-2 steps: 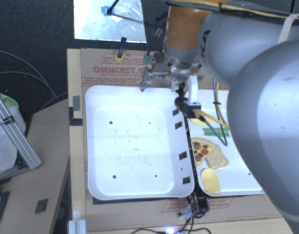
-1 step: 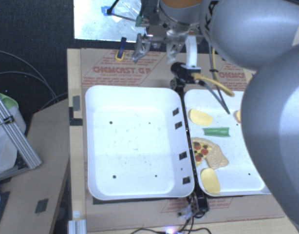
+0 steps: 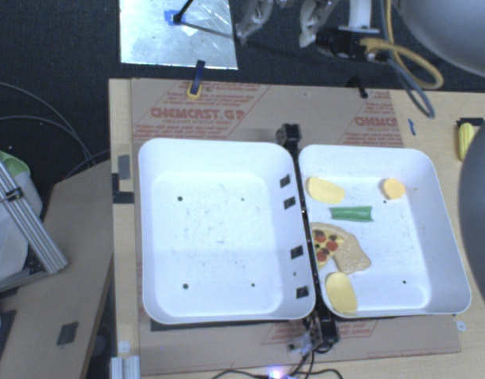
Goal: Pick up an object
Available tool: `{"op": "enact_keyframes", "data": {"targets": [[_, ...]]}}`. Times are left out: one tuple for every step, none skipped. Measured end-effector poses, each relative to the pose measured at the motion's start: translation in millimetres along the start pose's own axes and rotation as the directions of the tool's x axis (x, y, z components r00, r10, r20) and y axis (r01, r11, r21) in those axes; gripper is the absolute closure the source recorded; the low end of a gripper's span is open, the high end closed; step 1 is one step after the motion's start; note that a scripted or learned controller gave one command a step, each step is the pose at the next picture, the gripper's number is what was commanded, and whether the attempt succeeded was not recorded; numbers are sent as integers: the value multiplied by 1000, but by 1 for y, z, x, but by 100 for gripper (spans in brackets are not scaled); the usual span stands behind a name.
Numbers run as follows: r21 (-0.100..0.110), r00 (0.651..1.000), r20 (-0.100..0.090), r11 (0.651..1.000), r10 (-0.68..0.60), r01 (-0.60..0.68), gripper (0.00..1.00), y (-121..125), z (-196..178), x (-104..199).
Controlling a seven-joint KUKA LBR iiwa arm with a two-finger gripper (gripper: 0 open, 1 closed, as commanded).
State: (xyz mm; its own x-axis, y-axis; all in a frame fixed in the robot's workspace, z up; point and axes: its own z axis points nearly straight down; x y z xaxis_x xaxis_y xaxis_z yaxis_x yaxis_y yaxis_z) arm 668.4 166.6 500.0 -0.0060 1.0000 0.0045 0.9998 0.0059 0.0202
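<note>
A robotics lab test bench is shown.
Two white bins (image 3: pixel 219 235) are fixed on a cardboard-covered tabletop (image 3: pixel 250 109), with loose cables (image 3: pixel 404 61) and aluminium framing (image 3: pixel 25 219) alongside.

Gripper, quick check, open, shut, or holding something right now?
Two-finger gripper: open, holding nothing, up above the far edge of the bench, away from the shallow white right-hand bin where the toy food pieces lie.

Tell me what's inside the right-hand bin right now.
Inside the right bin: a yellow oval piece, a small orange piece, a green strip, a pizza slice and a second yellow piece near the front. Whatever lies beneath them is covered.
</note>
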Motion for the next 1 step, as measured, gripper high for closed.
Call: {"op": "enact_keyframes", "data": {"targets": [[36,1000,6,999,-3,3,0,-42,219,71]]}}
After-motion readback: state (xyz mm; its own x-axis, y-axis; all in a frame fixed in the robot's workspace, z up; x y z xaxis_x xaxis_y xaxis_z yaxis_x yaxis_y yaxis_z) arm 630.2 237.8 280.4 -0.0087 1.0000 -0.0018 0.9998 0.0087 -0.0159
